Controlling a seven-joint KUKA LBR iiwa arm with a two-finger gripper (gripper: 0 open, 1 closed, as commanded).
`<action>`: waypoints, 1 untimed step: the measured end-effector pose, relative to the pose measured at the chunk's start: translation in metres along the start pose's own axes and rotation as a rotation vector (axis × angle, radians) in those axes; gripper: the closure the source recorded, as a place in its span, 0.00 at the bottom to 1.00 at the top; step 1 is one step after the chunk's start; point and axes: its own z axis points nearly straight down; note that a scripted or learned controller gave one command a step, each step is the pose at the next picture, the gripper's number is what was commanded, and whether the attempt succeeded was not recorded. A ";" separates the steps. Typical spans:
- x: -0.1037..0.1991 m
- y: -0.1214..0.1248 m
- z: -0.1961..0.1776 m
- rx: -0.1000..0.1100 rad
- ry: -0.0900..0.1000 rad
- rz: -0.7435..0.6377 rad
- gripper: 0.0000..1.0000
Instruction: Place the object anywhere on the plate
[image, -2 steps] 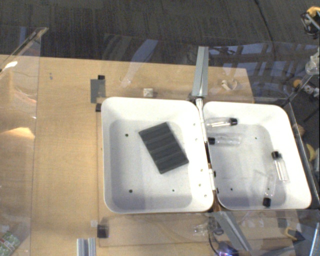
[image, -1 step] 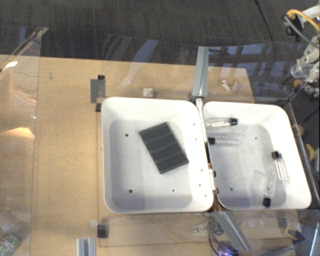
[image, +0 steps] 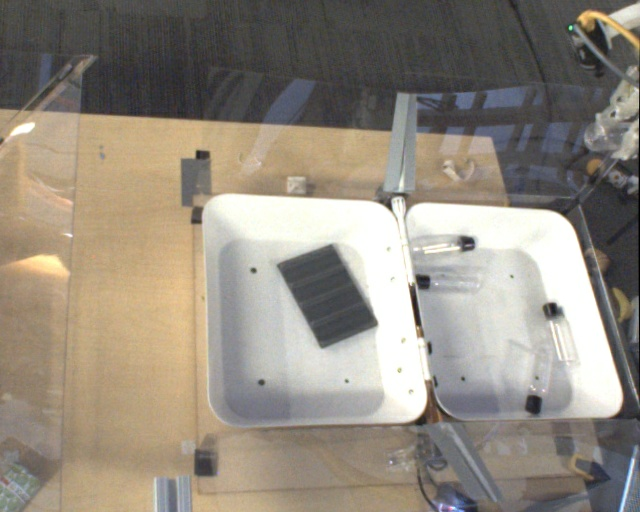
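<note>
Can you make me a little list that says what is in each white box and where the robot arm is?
left bin: shallow, white; a dark grey ribbed rectangular plate lies flat in it, turned at a slant
right bin: shallow, white; several clear plastic tubes with black caps
tube places: two near the top left, two near the lower right
on the plate: nothing
robot arm: top right corner, beyond the bins

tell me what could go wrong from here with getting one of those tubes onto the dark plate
1. The clear tubes in the right bin are see-through and small, so a grasp may well miss or slip.
2. Two tubes lie close to the wall between the bins, and one lies near the right wall, leaving little room around them.
3. The ridged dark plate in the left bin sits askew and is small; a round tube could roll off it.
</note>
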 end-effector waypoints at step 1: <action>0.001 -0.002 -0.010 0.003 0.001 -0.004 1.00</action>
